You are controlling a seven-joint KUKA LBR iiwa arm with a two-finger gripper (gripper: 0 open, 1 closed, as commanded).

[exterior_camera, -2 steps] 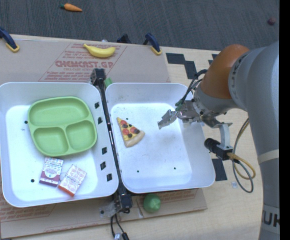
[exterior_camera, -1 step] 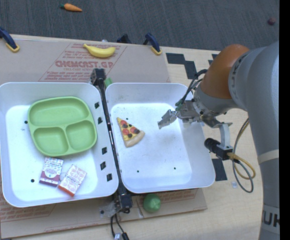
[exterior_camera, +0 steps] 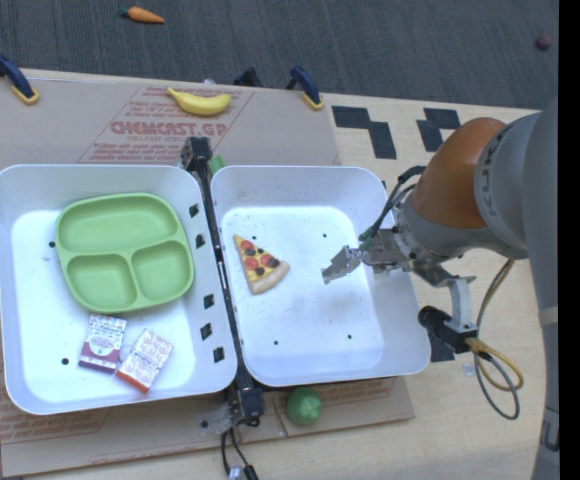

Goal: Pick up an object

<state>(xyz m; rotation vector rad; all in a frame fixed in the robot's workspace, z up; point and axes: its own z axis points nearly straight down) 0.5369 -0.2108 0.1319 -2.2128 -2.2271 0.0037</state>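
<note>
While the claw [exterior_camera: 340,265] hangs low over the right bin [exterior_camera: 370,353], near that bin's right wall, most of the white floor to its left and below lies bare. One pizza slice [exterior_camera: 259,263] lies flat on that floor, close to the divider between the bins and well apart from the claw. Whether the claw's tips are apart or together cannot be told at this angle; nothing shows between them.

From the right, the arm [exterior_camera: 490,193] reaches in over the rim, its orange band turned up and the wrist angled down and leftward into the bin.

One green tray [exterior_camera: 122,249] with three compartments sits in the upper part of the left bin [exterior_camera: 10,368]. Two small red-and-white packets [exterior_camera: 125,352] lie just beside each other below it, near the front wall. Outside the bins, one banana [exterior_camera: 200,99] rests on the table behind them, one green ball [exterior_camera: 304,405] sits on it by the right bin's front edge, and one carrot [exterior_camera: 144,14] lies on the floor.
</note>
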